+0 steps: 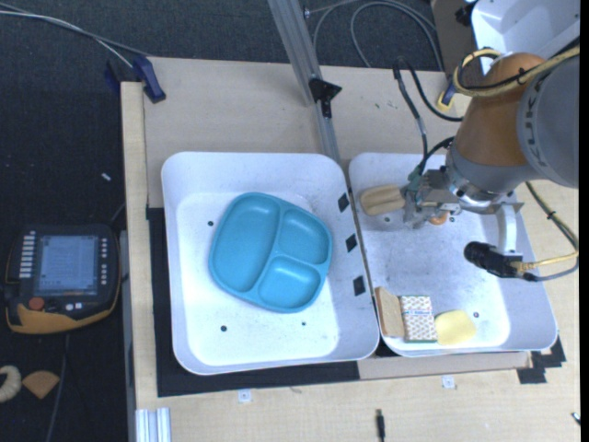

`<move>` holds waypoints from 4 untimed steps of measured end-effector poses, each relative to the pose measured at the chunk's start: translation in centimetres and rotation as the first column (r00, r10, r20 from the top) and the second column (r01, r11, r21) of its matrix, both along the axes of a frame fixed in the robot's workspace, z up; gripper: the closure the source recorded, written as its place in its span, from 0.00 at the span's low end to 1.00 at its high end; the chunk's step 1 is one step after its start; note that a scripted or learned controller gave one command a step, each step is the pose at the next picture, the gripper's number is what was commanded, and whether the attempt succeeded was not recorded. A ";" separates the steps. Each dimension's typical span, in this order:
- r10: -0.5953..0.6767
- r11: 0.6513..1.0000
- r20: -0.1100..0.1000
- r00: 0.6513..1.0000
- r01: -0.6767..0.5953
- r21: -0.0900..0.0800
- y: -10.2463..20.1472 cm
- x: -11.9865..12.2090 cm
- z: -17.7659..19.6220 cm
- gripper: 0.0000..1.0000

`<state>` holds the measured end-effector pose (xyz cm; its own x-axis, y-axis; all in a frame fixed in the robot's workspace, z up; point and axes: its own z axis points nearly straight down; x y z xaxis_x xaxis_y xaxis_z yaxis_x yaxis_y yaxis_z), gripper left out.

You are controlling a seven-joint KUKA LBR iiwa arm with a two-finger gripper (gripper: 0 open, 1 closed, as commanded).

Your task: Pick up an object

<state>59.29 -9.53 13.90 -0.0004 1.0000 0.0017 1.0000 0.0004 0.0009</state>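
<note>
Yellow sponge (455, 327), small box (418, 318), blue plate (271, 250)

The left bin (184, 330) is mostly filled by a big blue plate (270, 251), with bare floor along its edges. In the right bin (543, 316), the middle is free. A small box (417, 318) and a yellow lump (454, 327) block the near wall.

No text, brand or number can be read. The small patterned green-and-white packet (418, 319) in the right white bin (515, 334) bears print too fine to read, and the grey handheld pendant's screen (68, 262) is blurred.
</note>
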 end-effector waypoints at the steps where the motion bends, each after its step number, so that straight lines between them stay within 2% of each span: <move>1: 0.001 1.000 0.004 1.000 -0.001 -0.002 -0.1 0.2 4.3 1.00; 2: 0.001 1.000 0.007 1.000 -0.001 -0.003 -0.1 0.3 9.8 1.00; 3: 0.007 1.000 0.001 1.000 -0.007 0.001 5.8 1.2 10.5 1.00; 4: 0.006 1.000 0.000 1.000 -0.006 0.001 11.4 2.6 9.2 1.00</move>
<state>61.88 1.86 23.05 -0.0067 1.0000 0.0023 1.0000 0.0067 0.0007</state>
